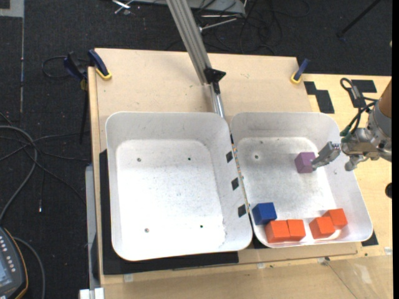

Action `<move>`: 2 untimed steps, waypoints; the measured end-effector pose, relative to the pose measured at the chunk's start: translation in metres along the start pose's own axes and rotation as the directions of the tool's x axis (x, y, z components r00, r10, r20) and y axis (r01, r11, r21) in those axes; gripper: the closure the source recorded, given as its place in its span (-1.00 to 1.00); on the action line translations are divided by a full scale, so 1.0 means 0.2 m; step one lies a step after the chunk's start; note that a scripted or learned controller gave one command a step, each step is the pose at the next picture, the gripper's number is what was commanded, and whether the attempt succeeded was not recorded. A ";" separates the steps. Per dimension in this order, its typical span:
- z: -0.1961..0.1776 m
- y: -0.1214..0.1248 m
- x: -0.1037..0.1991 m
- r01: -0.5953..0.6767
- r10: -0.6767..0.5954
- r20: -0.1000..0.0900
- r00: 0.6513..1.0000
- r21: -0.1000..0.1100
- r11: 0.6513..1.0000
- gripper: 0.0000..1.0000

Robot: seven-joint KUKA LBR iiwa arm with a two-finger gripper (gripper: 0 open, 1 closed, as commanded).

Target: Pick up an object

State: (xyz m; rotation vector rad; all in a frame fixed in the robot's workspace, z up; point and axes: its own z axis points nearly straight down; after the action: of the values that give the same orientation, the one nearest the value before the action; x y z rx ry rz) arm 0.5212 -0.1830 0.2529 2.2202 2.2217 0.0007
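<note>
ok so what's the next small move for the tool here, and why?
Probably nudge the tool a little further left over the purple block, then descend. The visible finger touches or sits just beside the block's right edge in the right bin, not around it, so nothing looks held. The blue block and orange blocks lie far off at the near wall.

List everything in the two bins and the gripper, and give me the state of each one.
Purple block: resting in the right bin, beside a gripper finger.
Blue block: resting near the divider.
Orange blocks: lying along the front wall.
Gripper: low over the right bin, next to the purple block.
Left bin: flat on the bench.
</note>
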 end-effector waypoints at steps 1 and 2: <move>0.79 0.46 -0.09 0.004 -0.004 0.003 1.000 -0.002 1.000 -1.00; 0.72 0.46 -0.09 0.005 -0.005 0.003 1.000 -0.002 1.000 1.00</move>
State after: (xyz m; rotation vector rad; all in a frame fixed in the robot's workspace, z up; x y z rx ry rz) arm 0.6132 -0.2001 0.1086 2.2117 2.2252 -0.0006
